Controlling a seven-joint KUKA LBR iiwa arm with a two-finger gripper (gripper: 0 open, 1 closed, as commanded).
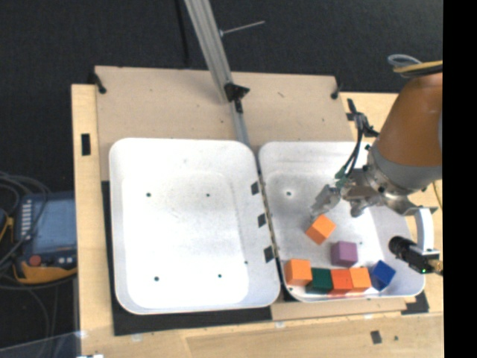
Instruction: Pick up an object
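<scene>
The gripper (pixel 337 198) was shown above the right bin (pixel 298 162), fingers spread wide and holding nothing, just beside the tilted orange cube (pixel 321 229), which a slightly offset descent was judged likely to nudge toward the purple cube (pixel 343 253) rather than enclose.

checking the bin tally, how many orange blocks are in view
4. One orange block lies tilted alone mid-bin in the right white bin; three sit in the row along its near edge. The arm may hide more.
</scene>
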